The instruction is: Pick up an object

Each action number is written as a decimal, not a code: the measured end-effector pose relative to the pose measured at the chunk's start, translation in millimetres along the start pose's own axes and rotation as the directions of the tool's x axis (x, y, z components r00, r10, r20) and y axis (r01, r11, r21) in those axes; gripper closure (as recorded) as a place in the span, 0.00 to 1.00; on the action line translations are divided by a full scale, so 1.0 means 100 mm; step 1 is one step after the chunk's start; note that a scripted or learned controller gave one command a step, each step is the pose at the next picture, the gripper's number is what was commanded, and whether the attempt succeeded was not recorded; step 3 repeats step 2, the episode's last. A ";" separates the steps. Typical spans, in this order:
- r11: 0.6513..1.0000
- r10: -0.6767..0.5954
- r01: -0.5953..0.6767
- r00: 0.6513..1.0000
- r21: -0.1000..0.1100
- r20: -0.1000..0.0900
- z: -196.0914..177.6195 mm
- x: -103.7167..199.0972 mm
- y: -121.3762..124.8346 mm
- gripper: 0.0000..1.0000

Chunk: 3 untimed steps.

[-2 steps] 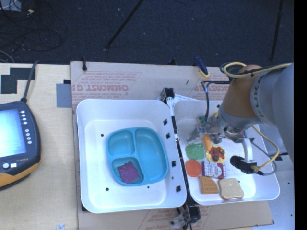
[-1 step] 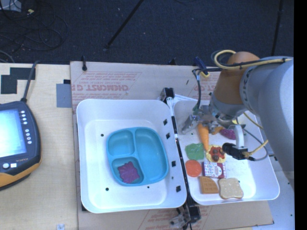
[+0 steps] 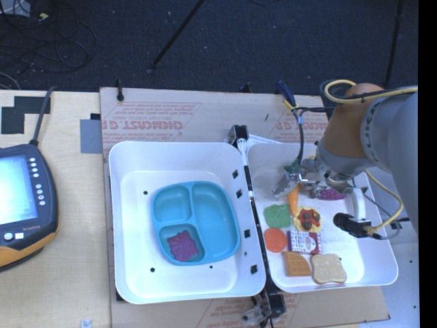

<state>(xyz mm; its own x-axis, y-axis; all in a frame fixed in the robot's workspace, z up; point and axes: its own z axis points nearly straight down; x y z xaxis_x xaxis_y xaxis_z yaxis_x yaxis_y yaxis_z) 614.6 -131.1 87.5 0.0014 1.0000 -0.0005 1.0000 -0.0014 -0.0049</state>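
Gripper low in right bin, touching carrot

Reaches in from the right, grey arm bent downward, orange band just above the wrist. Gripper low at the wrist's left end, metal fingers pointing left and down, slightly parted, nothing visible between them.
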 end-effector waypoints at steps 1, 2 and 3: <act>1.000 0.001 -0.001 1.000 0.000 -0.002 -0.10 0.01 0.01 1.00; 1.000 -0.008 0.008 1.000 -0.007 -0.004 -1.05 0.83 -0.33 1.00; 1.000 -0.008 0.008 1.000 -0.007 -0.004 -1.05 0.83 -0.33 1.00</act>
